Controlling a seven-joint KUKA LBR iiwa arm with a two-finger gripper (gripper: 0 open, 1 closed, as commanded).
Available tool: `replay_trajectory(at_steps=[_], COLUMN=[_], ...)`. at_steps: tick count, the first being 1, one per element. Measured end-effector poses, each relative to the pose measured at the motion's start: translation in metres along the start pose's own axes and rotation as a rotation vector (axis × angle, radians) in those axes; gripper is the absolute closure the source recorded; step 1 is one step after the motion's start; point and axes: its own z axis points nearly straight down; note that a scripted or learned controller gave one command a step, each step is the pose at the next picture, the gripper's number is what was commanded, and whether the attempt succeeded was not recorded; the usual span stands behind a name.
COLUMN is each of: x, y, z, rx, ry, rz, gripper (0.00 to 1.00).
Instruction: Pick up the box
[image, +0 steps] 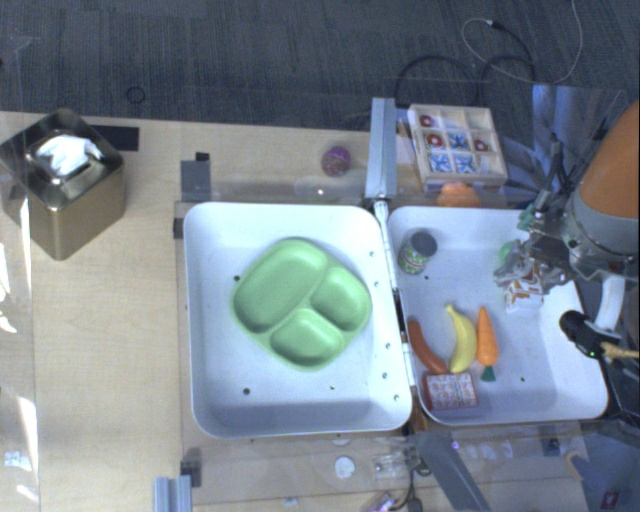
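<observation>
The box (452, 390), small and flat with a red and white label, lies at the front edge of the right bin (560, 400), just below the banana. My gripper (536, 252) hangs over the bin's right side, well behind and to the right of the box. Directly beneath it sits a crumpled red and white packet (522, 283). The grey arm with its orange band (612, 175) comes in from the right.
The right bin also holds a small can (417, 251), a banana (461, 338), a carrot (486, 339) and a red sausage-like piece (425, 347). A green divided plate (301, 301) fills the left bin (215, 400). A tic-tac-toe board (455, 146) rests behind the bins.
</observation>
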Motion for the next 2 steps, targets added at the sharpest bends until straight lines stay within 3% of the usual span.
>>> replay_trajectory(at_steps=[1,2], x=[0.023,-0.019], y=[-0.045,-0.048], z=[0.067,0.002], rx=[0.006,-0.002], ry=[0.000,0.000], rz=[0.171,-0.114], gripper=[1.00,1.00])
